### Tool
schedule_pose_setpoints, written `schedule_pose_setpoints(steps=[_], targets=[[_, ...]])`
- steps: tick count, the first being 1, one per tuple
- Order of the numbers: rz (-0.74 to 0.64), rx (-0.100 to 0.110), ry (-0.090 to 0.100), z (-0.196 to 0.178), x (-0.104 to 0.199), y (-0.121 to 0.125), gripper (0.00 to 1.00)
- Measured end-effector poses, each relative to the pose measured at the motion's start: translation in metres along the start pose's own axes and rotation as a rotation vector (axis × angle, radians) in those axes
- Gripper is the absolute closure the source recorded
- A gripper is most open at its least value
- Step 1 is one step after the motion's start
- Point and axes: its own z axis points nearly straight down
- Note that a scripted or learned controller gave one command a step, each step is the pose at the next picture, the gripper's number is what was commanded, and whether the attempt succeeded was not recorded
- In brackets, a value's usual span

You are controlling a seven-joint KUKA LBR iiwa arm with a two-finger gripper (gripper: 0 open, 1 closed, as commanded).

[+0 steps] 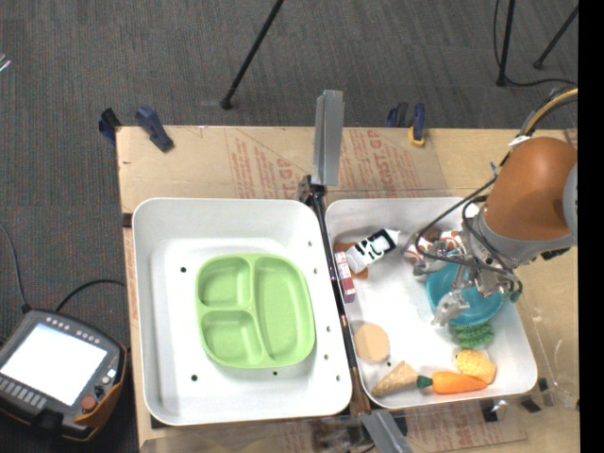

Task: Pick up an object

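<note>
Gripper (460, 302) sits low over teal bowl (477, 302) in right bin (415, 347); finger state unclear, cannot tell any hold. Bowl directly beneath, green item just below-right.

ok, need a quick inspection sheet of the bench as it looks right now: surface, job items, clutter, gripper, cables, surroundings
Surface: cardboard-covered bench bearing two shallow white bins, left bin and right bin.
Job's things: in the right bin, orange toy carrot, round tan disc, tan wedge, yellow lumpy piece, teal bowl, black-and-white tube.
Clutter: light green three-compartment plastic tray in the left bin.
Gripper: gripper low over the teal bowl; finger state unclear.
Cables: black cable running to the wrist; dark cable on the floor.
Surroundings: teach pendant on the floor at lower left, blue clamps on the bench edge, tripod legs behind.
</note>
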Motion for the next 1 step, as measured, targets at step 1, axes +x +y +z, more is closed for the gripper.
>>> schedule_pose_setpoints(steps=[1], targets=[[0.005, -0.002, -0.002, -0.0005, -0.0226, 0.0327, 0.0]])
